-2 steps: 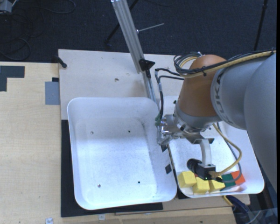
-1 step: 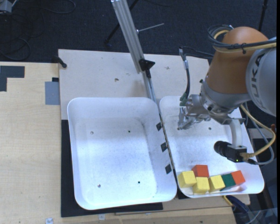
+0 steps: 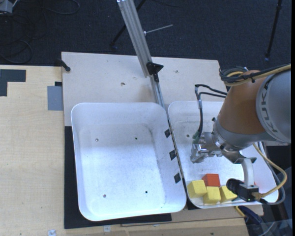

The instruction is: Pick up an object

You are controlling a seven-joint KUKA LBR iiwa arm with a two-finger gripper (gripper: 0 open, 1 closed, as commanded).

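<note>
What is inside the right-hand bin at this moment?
In the right bin, near its front edge, sit yellow blocks and an orange-red block behind them. The gripper hangs above the bin floor. The arm covers the bin's right part, so anything there is hidden.

We find one piece of lettering: pale capital letters running sideways on the grey casing of the arm [image 3: 278, 107], near the right edge. We read "KU", cut off by the edge of the view. We could read no other label, number or sign on the bins, blocks or counter.
</note>
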